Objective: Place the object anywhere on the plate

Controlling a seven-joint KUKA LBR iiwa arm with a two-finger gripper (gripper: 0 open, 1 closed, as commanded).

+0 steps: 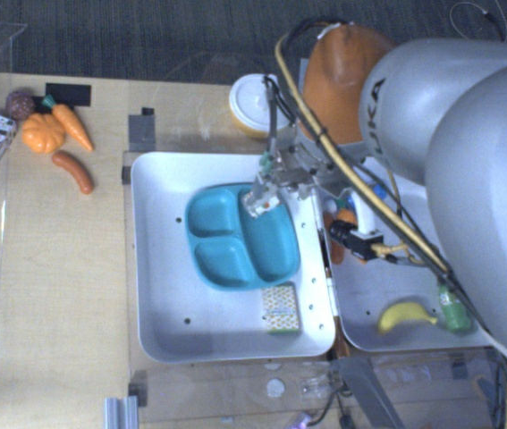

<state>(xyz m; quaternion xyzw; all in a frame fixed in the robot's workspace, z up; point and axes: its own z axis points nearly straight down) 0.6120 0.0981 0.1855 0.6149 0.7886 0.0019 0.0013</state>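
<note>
Since the task names no particular object, the likeliest candidate is the small patterned pad (281, 307) that lies flat in the left bin (159, 329), close to its near right corner and just beside the near edge of the blue plate (235, 262), off it rather than on it. By its look I judge it a sponge or cloth piece: light, soft, likely to give under pressure, not fragile and not slippery. A grip across its shorter width, coming straight down, should suit it; a shallow pinch may only fold one edge. The plate has three compartments and sits at the middle of the bin floor, so any of them will serve as a target.

The gripper (261, 200) hangs over the plate's far right corner, above the long right compartment. A pale blur shows at its tip; whether that is a held thing or part of the tool I cannot tell, nor how wide it stands.

In the right bin (360, 333) a banana (403, 315) and a green thing (454, 315) lie along the near edge. On the bench by the far left corner are a toy carrot (74, 125), a small pumpkin (42, 133) and a sausage (74, 171)
</note>
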